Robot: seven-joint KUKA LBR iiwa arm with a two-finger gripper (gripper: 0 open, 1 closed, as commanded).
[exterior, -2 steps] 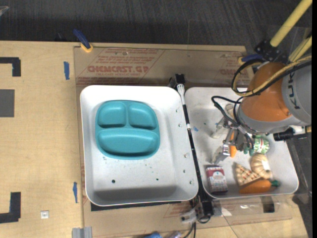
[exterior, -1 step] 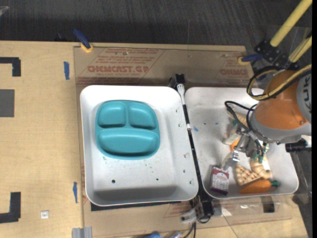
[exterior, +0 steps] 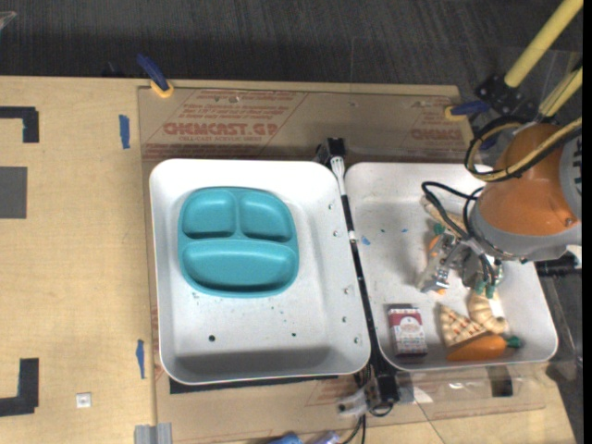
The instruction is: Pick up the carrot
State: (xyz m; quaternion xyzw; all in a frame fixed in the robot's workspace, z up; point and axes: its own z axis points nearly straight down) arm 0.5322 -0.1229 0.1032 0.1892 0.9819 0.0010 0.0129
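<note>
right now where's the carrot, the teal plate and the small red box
carrot (exterior: pixel 478 347), camera view, middle of its orange body
teal divided plate (exterior: pixel 240 268), camera view, floor of its large front compartment
small red box (exterior: pixel 407 329), camera view, its top face

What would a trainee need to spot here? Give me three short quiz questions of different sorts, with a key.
1. True or false: the carrot lies in the right bin.
2. Which bin holds the teal divided plate? A) left bin B) right bin
3. Fill in: the small red and white box lies to the ____ of the carrot in the camera view.

Key: 1 true. 2 A, the left bin. 3 left. The gripper hangs above the right bin, up from the carrot in the view.
</note>
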